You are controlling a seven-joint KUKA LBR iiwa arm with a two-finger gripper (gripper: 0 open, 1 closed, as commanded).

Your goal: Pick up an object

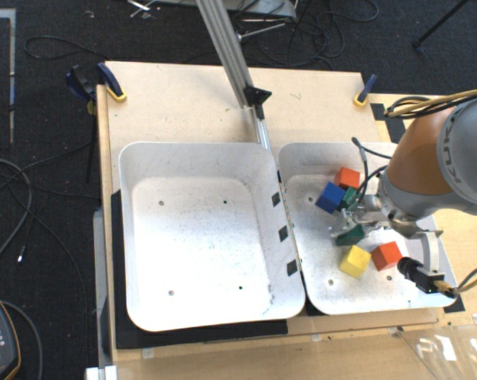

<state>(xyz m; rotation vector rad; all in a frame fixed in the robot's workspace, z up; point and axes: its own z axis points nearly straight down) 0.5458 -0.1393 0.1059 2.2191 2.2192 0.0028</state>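
While the gripper [350, 218] hangs low in the right bin [317, 295] — finger spread unreadable — the yellow block [354, 260] lies nearest, at six o'clock.

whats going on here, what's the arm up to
A grey KUKA arm with an orange band reaches in from the right over the right-hand white bin. Its two-finger gripper is down among small blocks there: a blue cube and an orange cube just beyond it, a yellow cube and an orange-red cube nearer the camera. Nothing is visibly held between the fingers. The left-hand white bin sits alongside, touching it.
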